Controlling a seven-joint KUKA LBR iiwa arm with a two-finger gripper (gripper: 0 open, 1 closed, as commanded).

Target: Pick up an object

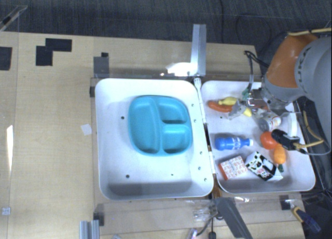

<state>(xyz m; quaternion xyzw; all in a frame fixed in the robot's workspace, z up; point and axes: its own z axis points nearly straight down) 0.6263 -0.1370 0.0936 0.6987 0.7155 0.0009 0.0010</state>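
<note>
One blue tray (158, 125), one blue bottle (232, 142), two cartons, gripper (248, 103) opening unreadable

arm (306, 72) cut off at right edge

Brightness: an even, fairly bright overhead light is seen.
Glare: a white hotspot is thrown on the bench (179, 69) behind the left bin (111, 129).
Shadows: soft shade is cast along that bin's near wall.
Sharpness: mild softness is noted throughout; small items in the right bin (301, 178) are rendered indistinctly.
</note>
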